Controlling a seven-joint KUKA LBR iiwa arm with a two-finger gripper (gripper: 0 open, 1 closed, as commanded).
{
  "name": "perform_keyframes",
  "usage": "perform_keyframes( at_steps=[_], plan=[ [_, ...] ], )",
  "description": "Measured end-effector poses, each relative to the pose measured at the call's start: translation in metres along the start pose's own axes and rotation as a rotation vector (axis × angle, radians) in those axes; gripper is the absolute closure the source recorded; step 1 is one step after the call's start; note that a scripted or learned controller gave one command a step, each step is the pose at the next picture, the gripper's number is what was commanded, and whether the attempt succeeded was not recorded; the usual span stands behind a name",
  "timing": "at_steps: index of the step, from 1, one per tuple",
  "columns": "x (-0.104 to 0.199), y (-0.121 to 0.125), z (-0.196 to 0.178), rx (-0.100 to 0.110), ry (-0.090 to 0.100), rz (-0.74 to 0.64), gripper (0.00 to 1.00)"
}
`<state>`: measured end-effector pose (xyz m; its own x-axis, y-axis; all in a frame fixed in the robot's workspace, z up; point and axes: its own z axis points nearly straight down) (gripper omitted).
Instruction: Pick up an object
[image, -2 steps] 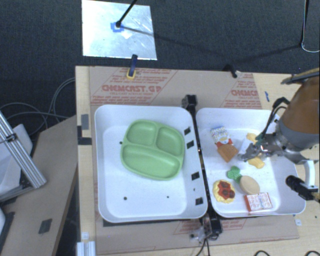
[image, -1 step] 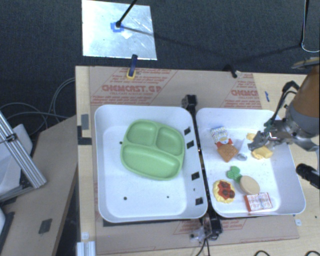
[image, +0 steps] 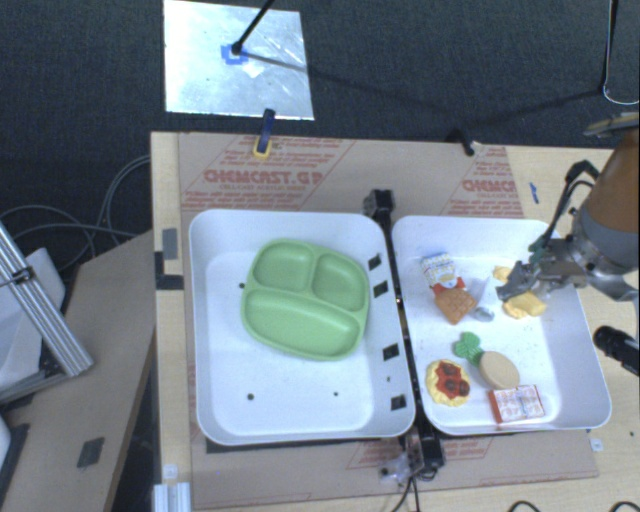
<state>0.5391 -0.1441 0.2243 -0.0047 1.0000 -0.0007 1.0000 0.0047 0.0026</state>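
Two shallow white bins side by side on the tabletop. Left bin (image: 215, 300): one pale green plastic plate with three compartments (image: 305, 299), lying near its middle. Right bin (image: 590, 385): small toy food pieces. Orange-brown cracker-like piece (image: 455, 301) with a white-and-blue wrapped packet (image: 438, 268) just beyond it, toward the far edge. Green broccoli-like piece (image: 467, 347), tan oval piece (image: 499, 370) and yellow round piece with red topping (image: 448, 381) clustered near the front edge; red-and-white flat packet (image: 517, 403) at the front right corner. Tool (image: 522, 283) low over the right side, beside yellow cheese-like chunks (image: 525, 305). Opening and grip: cannot tell.
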Motion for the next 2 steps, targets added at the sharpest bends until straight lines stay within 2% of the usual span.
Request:
perform_keyframes(
  at_steps=[1, 2],
  plan=[
    [0.052, 0.021, -0.002, -0.001, 0.001, -0.005, 1.0],
    [0.106, 0.027, -0.012, 0.0, 0.002, -0.004, 1.0]
  ],
)
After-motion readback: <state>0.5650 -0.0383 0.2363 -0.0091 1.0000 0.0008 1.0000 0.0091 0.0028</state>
